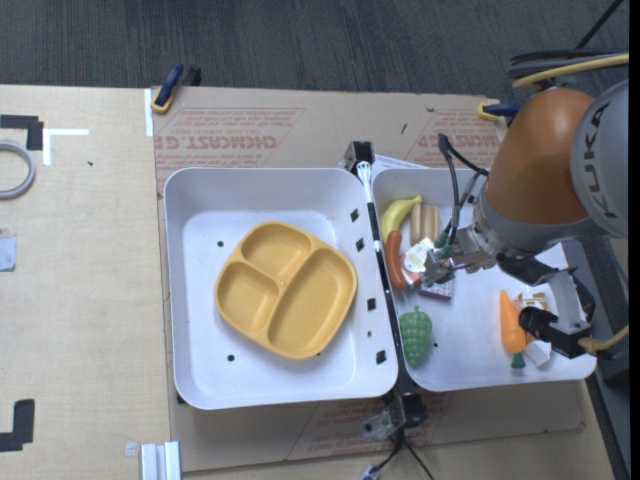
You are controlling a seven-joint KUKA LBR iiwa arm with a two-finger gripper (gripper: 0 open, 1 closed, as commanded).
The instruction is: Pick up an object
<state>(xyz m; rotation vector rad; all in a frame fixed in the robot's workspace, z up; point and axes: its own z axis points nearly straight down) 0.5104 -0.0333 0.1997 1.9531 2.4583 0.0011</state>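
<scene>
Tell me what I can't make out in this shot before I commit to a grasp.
- Gripper: finger state unreadable in the camera view, lost in clutter under the wrist.
- Items beside the banana: packed together, too small to identify.
- Right bin: far corner hidden by the arm.
- Carrot: partly covered by cabling.

Bins (190, 298): smooth white plastic, slight sheen. Yellow divided tray (286, 289): matt plastic. Surface (80, 348): light wood-look, with matt brown cardboard (230, 128) under the bins. Toy food like the banana (398, 214) and carrot (511, 322): smooth plastic. Arm's orange band (535, 158): glossy
</scene>
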